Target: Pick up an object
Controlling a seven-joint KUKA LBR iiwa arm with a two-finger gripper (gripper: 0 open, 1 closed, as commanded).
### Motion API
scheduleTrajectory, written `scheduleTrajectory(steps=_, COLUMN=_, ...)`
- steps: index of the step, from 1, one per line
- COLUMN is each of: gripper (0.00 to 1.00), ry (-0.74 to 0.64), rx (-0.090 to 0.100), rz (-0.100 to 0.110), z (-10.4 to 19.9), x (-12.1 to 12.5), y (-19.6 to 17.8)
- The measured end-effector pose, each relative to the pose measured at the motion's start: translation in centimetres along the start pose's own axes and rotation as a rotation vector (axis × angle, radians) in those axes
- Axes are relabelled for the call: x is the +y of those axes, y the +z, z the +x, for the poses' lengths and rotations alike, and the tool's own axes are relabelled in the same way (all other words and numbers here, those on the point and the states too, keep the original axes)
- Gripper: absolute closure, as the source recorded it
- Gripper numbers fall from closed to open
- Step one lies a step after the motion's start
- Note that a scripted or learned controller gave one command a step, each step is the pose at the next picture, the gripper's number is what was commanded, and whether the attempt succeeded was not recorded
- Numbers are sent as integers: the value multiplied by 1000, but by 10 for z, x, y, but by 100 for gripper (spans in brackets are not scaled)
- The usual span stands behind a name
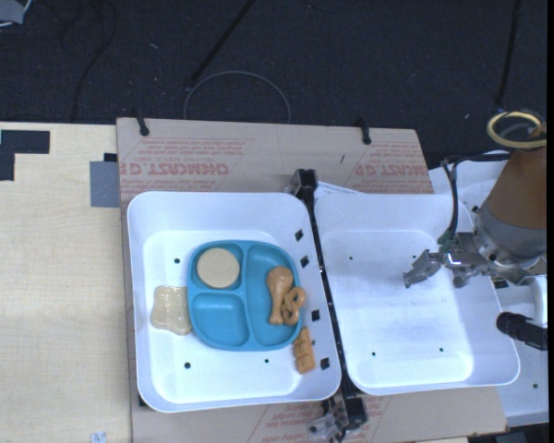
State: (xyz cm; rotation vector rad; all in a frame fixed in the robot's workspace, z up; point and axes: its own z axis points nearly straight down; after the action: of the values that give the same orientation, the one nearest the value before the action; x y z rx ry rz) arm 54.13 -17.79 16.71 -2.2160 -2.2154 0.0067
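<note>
A small brown snack (303, 351) lies nearest in the left bin (157, 220), by a blue plate (229, 326). The end effector (423, 270) hangs open over the right bin (397, 363). Dark floor (258, 44) lies beyond the table (46, 284).

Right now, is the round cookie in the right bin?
No, the cookie sits on the blue tray in the left bin.

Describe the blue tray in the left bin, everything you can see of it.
The blue tray is a rounded, plastic-looking plate split by raised ridges into three compartments. It lies flat on the floor of the left bin. A round tan disc sits in its upper left compartment, and a pretzel-like brown piece lies in the right one. A pale, bread-like piece rests against its left edge.
</note>
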Motion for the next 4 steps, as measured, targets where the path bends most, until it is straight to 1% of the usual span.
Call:
scheduleTrajectory(steps=1, gripper=0, ry=1, rx=0, rz=-2, z=-8, x=-4, y=57)
scheduleTrajectory(steps=2, gripper=0, ry=1, rx=-1, rz=-5, z=-7, x=-4, y=81)
scheduleTrajectory(steps=3, gripper=100, ry=4, rx=-2, rz=-7, z=-8, x=-4, y=69)
scheduleTrajectory(steps=4, gripper=100, ry=-1, rx=-3, rz=-10, z=-10, x=2, y=25)
